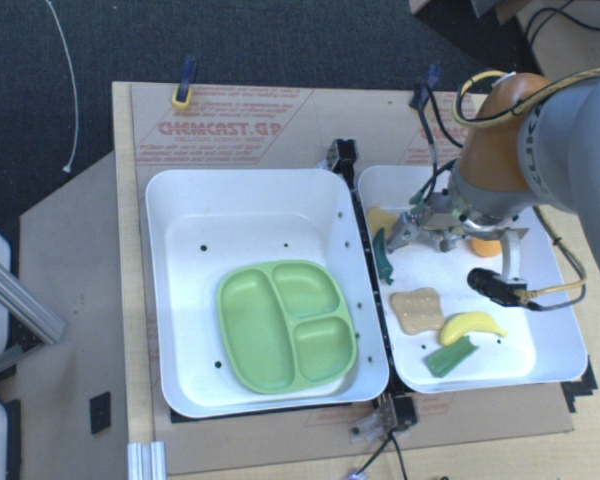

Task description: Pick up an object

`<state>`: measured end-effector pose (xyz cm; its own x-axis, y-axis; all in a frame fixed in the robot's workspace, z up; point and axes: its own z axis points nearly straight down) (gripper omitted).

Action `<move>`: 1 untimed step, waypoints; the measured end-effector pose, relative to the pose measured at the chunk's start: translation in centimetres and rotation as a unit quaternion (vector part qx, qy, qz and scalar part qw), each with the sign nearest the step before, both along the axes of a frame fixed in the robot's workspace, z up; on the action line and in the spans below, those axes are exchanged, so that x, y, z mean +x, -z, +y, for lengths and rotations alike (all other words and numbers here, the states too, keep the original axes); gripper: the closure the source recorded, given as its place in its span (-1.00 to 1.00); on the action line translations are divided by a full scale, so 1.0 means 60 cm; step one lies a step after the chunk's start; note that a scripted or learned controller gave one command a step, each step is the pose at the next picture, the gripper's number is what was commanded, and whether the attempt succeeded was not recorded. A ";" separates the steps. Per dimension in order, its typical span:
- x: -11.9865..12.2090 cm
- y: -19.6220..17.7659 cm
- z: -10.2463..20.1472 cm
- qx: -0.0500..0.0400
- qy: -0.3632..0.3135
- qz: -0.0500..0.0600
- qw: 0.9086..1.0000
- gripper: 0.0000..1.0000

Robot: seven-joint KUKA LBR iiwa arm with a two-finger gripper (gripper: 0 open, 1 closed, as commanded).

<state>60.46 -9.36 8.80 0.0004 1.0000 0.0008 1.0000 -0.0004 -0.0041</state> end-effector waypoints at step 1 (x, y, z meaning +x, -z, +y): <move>0.002 -0.020 0.000 0.000 0.000 -0.002 1.000 1.00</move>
<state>60.61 -9.37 9.98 0.0011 1.0000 0.0001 1.0000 -0.0011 0.0007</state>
